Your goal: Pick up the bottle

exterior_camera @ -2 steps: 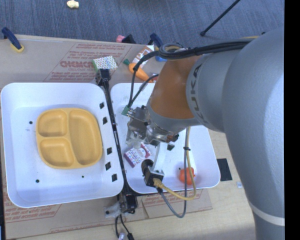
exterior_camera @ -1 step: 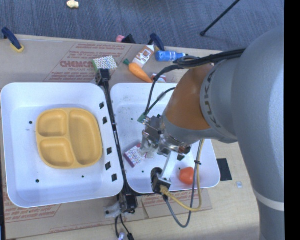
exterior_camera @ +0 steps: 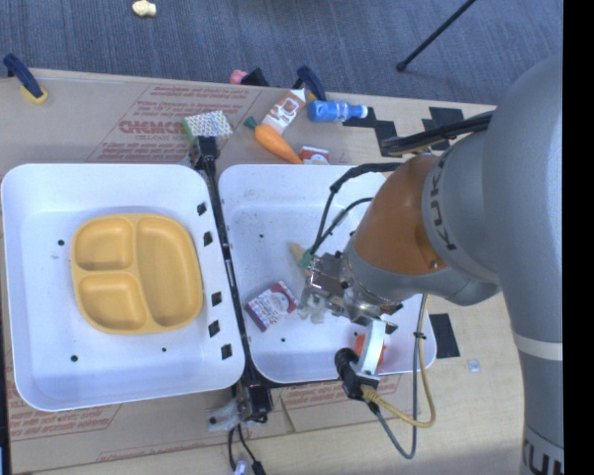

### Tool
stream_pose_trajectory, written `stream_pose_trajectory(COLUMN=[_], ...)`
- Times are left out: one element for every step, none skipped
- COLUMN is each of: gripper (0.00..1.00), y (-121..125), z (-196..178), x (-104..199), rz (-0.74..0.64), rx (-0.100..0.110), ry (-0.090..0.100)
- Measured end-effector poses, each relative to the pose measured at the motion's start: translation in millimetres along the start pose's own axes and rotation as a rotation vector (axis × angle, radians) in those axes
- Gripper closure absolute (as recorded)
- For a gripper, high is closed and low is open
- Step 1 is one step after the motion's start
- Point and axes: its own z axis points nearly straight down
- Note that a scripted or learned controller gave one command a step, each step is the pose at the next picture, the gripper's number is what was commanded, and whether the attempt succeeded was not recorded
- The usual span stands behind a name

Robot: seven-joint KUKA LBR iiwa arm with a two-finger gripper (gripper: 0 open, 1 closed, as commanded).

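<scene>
I hung low over the right bin [exterior_camera: 267, 191], my orange-banded wrist covering much of its floor, and my gripper [exterior_camera: 322, 290] sat near the bin's middle; whether it was clenched or released, I cannot tell. A small red-and-white packet [exterior_camera: 270, 306] lay just beside it on the bin floor. The blue bottle [exterior_camera: 335, 111] lay on its side on the cardboard beyond the bins, well apart from me, near a white-and-orange bottle [exterior_camera: 284, 111] and a carrot [exterior_camera: 276, 143]. A yellow divided tray [exterior_camera: 137, 272] rested in the left bin [exterior_camera: 25, 206].
</scene>
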Motion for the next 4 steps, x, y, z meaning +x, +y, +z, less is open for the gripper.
stream_pose_trajectory(gripper=[1.00, 1.00, 1.00, 1.00], y=[6.7, 11.8, 20.5, 35.4], z=[-133.0, -12.0, 26.5, -158.6], x=[-13.8, -27.4, -45.9, -80.0], rz=[-0.128, 0.014, -0.196, -0.247], rx=[-0.006, 0.001, 0.000, -0.006], ry=[-0.001, 0.000, 0.001, -0.002])
